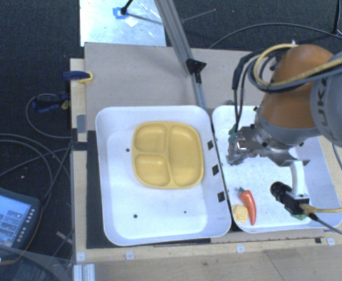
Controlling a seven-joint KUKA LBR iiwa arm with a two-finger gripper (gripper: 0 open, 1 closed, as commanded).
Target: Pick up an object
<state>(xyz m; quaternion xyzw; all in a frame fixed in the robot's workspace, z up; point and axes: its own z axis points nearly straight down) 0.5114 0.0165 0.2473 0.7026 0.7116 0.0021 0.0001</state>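
Carrot (249, 205) lies in right bin (325, 171); arm bent over it — gripper (238, 151) fingers' state can't tell.

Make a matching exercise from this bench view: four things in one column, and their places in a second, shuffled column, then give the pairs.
Things:
1. yellow divided plate
2. toy carrot
3. pale yellow piece
4. blue clamp

Places:
A. front of the right bin, orange and slanted
B. bench's far-left edge
C. middle of the left bin
D. right bin's front-left corner, beside the carrot

Pairs: 1-C, 2-A, 3-D, 4-B
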